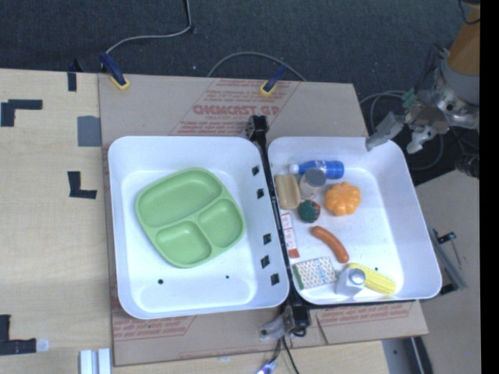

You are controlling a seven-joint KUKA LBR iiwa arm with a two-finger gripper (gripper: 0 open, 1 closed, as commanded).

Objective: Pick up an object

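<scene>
1. Gripper point(396, 131) is hanging at about 2 o'clock in the camera view, just over the top-right corner of the right bin point(405, 232). Grey fingers are looking spread apart w/ nothing between them, so released, not grasping anything.
2. Arm's wrist w/ the orange band point(472, 49) is sitting further out toward 2 o'clock, near the pic's edge.
3. All the pickable stuff is lying in the right bin: blue-and-white bottle point(320, 168) at 12 o'clock of that bin, a grey-lidded jar point(313, 180) touching it just below, tan block point(286, 191) at its 10 o'clock.
4. Orange pumpkin point(342, 199) is sitting approx mid-bin, dark green ball point(309, 210) just beside it at 8 o'clock.
5. Sausage point(330, 244) is lying tilted below those; at 6 o'clock there's a patterned packet point(313, 273), a grey can point(348, 280) and a corn cob point(375, 280), can & corn touching.
6. Left bin point(125, 232) is holding a green divided plate point(189, 216), tilted, approx centre.
</scene>
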